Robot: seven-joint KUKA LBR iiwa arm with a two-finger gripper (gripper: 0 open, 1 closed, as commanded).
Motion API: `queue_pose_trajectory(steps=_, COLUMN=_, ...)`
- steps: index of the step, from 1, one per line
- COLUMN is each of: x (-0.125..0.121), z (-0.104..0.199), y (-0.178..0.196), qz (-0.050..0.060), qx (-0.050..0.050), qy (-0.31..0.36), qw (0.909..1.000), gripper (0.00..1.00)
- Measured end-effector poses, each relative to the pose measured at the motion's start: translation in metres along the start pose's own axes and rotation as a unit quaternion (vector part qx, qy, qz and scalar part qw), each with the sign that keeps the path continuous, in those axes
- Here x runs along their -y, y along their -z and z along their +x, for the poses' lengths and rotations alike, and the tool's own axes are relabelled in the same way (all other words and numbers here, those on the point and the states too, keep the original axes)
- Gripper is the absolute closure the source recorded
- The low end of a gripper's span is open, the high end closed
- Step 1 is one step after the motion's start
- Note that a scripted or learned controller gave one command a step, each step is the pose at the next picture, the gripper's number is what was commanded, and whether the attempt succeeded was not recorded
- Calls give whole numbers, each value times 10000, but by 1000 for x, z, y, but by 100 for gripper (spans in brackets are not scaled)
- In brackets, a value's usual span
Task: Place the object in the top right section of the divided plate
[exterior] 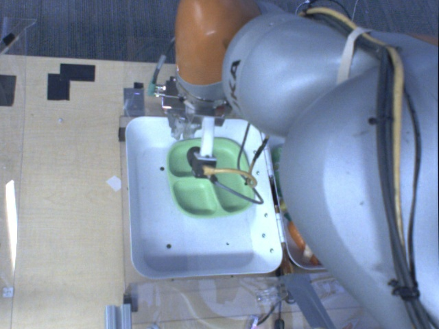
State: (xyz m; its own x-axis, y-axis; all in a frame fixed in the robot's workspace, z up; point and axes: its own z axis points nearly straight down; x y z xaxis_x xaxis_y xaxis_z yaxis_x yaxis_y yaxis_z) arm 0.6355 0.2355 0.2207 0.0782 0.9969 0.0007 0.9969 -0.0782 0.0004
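A green divided plate [199, 196] lies in the left white bin [154, 204], toward its upper right part. My gripper [184, 130] hangs over the plate's top edge, below the orange band of the arm. The wrist and its bracket cover the plate's upper middle, so its top sections are partly hidden. I see no object between the gripper and the plate.
The big grey arm [343, 149] covers most of the right bin; an orange thing [298, 238] and a bit of green [276, 157] peek out along that bin's left edge. Black marks [68, 79] lie on the wooden bench at the upper left.
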Motion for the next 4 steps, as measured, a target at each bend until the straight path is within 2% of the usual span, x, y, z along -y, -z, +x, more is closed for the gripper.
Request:
queue_pose_trajectory(steps=1, x=57, z=-20, y=7, qz=-7, qx=-5, qy=832, qw=9965, gripper=100)
queue_pose_trajectory(steps=2, x=11, z=-8, y=17, qz=-15, qx=-5, qy=1462, qw=9893, gripper=100)
queue_pose_trajectory(steps=3, x=11, z=-8, y=17, qz=-15, qx=-6, qy=1461, qw=9893, gripper=0)
queue_pose_trajectory(steps=4, x=9, z=-8, y=28, qz=-32, qx=-16, qy=1462, qw=9892, gripper=100)
